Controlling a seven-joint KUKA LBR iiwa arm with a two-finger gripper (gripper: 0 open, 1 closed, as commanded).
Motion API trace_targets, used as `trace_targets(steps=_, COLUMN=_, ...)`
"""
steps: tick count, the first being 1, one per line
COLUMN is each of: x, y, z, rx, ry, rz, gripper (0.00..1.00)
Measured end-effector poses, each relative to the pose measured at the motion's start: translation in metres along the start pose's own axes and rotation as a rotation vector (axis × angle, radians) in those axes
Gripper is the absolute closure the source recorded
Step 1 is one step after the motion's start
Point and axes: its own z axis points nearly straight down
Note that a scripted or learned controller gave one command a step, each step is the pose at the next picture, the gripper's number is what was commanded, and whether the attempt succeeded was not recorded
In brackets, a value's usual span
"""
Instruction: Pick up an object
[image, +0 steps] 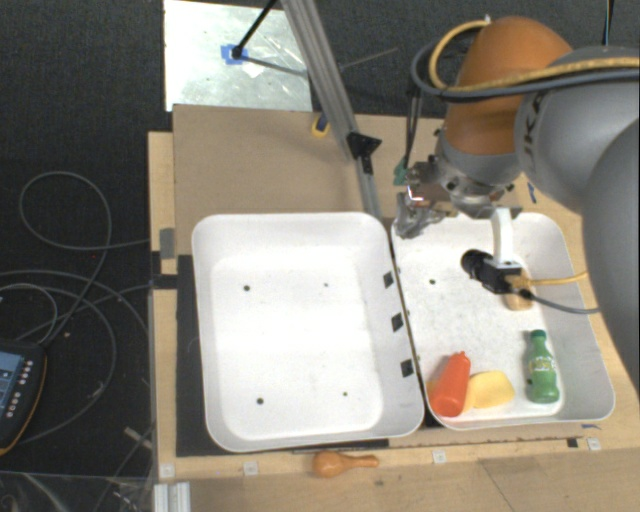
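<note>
Three objects are seen at the near end of the right bin (585, 395): a red-orange bottle (450, 384), a yellow block (490, 390) touching its right side, and a green bottle (541, 367) just right of that. The left bin (215, 300) lies alongside, and an orange pear-shaped toy (343, 462) lies on the bench near its front edge. The gripper (412, 215) is held over the far left corner of the right bin, and nothing is seen in it.

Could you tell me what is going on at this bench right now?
The arm's end effector hangs over the far-left corner of the right bin, with nothing visibly held. A red bottle, a yellow object and a green bottle lie at that bin's near end, apart from it.
</note>
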Motion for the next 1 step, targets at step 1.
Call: trace_targets(steps=1, x=0.0463, y=-0.0053, z=0.0106, rx=0.002, ry=0.000, rz=0.001, gripper=1.00)
